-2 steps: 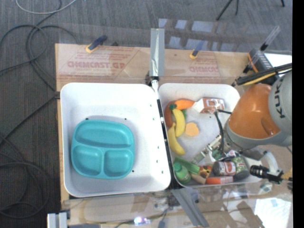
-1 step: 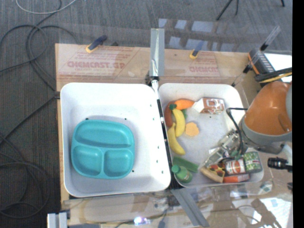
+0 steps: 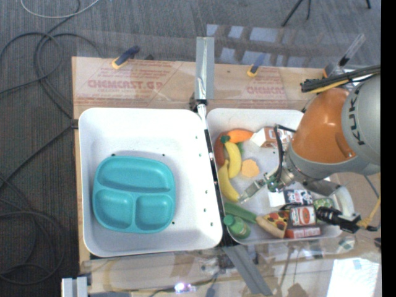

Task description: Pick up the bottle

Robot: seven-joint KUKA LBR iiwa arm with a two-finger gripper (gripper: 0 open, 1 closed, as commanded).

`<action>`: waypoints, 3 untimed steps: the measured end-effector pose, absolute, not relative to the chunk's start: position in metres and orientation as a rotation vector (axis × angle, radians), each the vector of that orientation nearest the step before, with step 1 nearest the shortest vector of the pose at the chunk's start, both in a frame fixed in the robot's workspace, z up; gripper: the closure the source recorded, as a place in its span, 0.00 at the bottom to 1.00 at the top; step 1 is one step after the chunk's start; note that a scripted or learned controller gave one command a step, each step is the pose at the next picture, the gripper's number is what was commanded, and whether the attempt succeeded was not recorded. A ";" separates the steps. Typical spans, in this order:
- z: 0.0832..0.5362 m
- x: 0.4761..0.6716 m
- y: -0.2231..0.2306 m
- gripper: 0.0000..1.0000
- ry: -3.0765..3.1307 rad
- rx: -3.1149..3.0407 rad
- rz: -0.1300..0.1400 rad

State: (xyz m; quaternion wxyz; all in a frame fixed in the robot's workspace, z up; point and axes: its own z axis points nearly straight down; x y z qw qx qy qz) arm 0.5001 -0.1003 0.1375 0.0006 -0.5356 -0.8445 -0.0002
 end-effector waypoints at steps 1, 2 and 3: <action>0.092 0.489 -0.109 0.00 -2.810 -1.424 -0.011; 0.104 0.492 -0.109 1.00 -2.817 -1.428 -0.018; 0.236 0.553 -0.047 1.00 -2.736 -1.547 0.002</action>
